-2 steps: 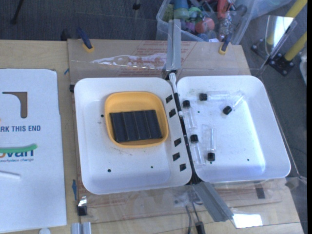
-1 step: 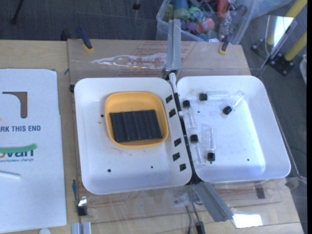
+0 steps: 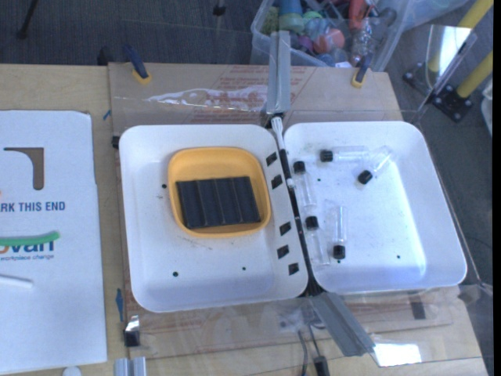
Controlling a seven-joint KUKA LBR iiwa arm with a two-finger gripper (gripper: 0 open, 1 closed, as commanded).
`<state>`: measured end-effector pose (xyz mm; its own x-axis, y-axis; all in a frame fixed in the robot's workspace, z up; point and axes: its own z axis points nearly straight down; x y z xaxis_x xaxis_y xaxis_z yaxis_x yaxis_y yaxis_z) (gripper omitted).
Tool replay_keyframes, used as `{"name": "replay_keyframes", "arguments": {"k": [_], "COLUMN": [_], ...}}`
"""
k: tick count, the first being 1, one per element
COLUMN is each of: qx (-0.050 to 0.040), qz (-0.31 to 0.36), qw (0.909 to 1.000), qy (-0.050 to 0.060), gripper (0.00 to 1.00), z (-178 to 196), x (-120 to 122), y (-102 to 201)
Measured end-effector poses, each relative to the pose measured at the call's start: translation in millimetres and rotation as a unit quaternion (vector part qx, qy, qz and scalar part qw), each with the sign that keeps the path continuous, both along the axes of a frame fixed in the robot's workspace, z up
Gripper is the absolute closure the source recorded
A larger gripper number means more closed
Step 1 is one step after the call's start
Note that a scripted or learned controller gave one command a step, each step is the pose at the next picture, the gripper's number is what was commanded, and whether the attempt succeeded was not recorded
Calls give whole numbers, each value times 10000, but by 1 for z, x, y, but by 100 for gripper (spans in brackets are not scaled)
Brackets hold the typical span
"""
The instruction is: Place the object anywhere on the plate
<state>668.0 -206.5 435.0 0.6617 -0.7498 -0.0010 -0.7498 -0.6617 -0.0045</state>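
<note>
A dark ribbed slab (image 3: 218,202) lies flat on the yellow plate (image 3: 180,171) in the left bin (image 3: 145,233). Clear tubes with black caps (image 3: 335,233) lie scattered in the right bin (image 3: 407,249)

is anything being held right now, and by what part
Nothing is seen held: the black ridged object lies on the yellow plate in the left bin.

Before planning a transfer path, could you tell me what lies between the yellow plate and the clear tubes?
In the camera view, the bins' joined rims with black clips separate the yellow plate from the clear tubes.
</note>
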Motion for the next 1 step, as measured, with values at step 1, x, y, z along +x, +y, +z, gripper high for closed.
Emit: {"name": "replay_keyframes", "arguments": {"k": [1], "qx": [-3], "qz": [1658], "qw": [9862], "qy": [-13], "gripper": [100], "z": [-1], "x": [0], "y": [-5]}}
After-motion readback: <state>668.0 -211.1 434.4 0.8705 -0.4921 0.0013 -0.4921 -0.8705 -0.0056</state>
